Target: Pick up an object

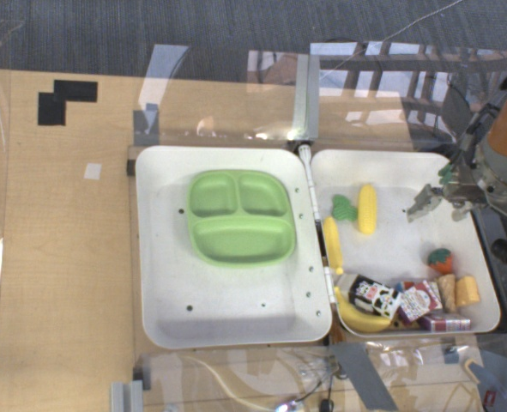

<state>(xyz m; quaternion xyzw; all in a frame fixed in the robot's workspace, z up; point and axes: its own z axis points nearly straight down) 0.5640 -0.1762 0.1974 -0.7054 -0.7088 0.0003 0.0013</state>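
My gripper (442,206) hangs over the back right part of the right bin (399,174), open, with nothing between its fingers. Left of it lie a yellow corn cob (367,209) and a small green item (345,207). A red fruit with a green top (441,260) sits just below the gripper, apart from it. Along the front wall are a banana (359,318), a black-and-white carton (373,296), a red-and-white packet (420,300) and a tan roll (466,292).
The left bin (163,256) holds a green divided plate (240,217). A long yellow piece (331,243) lies against the divider between the bins. Bare white floor shows in the middle of the right bin. Clear plastic walls rise behind both bins.
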